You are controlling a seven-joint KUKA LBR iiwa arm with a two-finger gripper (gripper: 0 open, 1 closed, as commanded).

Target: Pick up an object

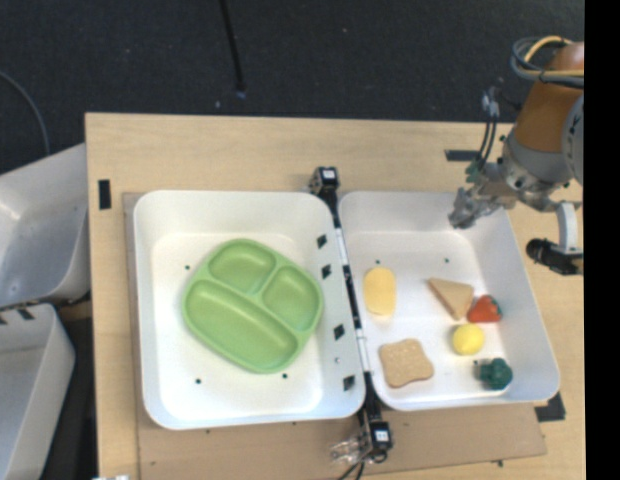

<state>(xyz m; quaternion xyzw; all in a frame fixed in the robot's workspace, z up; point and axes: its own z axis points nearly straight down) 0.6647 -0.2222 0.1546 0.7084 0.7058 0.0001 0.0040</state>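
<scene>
The right bin (410, 218) holds several toy foods: a yellow oval piece (379, 291), a tan wedge (451, 295), a red piece (484, 310), a small yellow ball (468, 340), a brown toast slice (405, 362) and a green broccoli piece (495, 372). My gripper (468, 208) hangs over the bin's far right corner, well apart from all of them, with nothing seen between its fingers. The grey arm with its orange band (545, 118) comes in from the upper right.
The left bin (160, 238) carries a green divided plate (252, 304). A black clip (324, 179) sits at the top of the seam between the bins. A white box (30, 228) stands off the bench to the left.
</scene>
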